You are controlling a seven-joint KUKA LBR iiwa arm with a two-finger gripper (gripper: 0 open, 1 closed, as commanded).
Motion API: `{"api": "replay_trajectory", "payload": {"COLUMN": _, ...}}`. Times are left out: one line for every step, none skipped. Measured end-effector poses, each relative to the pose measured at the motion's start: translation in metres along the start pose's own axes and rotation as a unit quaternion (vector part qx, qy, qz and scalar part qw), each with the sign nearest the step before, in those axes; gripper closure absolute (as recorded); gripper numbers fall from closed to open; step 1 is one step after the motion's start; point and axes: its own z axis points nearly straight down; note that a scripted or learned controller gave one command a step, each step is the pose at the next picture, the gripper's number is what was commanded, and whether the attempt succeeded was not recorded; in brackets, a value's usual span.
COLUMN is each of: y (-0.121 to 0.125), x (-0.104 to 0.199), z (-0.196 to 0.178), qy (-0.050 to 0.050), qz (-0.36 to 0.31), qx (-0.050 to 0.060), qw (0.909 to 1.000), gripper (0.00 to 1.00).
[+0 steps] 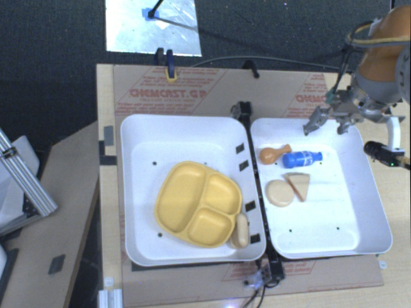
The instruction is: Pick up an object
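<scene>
The gripper (329, 124) hung over the far edge of the right bin (369, 233), its two dark fingers (312, 123) spread wide with nothing between them. Above it the grey wrist and the orange band of the arm (385, 40) reached in from the right.

Below the gripper, on the bin's floor, lay a blue bottle (302, 159) on its side, well apart from the fingers. An orange pear-shaped piece (273, 153) touched the bottle's left end. Just nearer the camera sat a round tan disc (280, 193) and a tan wedge (298, 185), side by side and touching.

In the left bin (144, 146) a yellow tray (198, 204) with compartments lay tilted, and a small beige roll (241, 231) rested against its right corner. Both bins stood on a brown board (192, 85) with red lettering.
</scene>
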Motion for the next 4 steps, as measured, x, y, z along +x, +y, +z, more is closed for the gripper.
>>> {"api": "replay_trajectory", "payload": {"y": 0.003, "x": 0.000, "z": -0.008, "qy": -0.001, "qz": -0.001, "qx": -0.006, "qw": 1.0000, "gripper": 0.00}}
{"api": "replay_trajectory", "payload": {"y": 0.009, "x": -0.001, "z": 0.052, "qy": -0.001, "qz": -0.002, "qx": -0.006, "qw": 1.0000, "gripper": 0.00}}
{"api": "replay_trajectory", "payload": {"y": 0.007, "x": -0.009, "z": 0.107, "qy": -0.001, "qz": 0.000, "qx": -0.006, "qw": 1.0000, "gripper": 0.00}}
{"api": "replay_trajectory", "payload": {"y": 0.010, "x": -0.010, "z": 0.110, "qy": -0.003, "qz": -0.001, "qx": -0.011, "qw": 0.9999, "gripper": 0.00}}
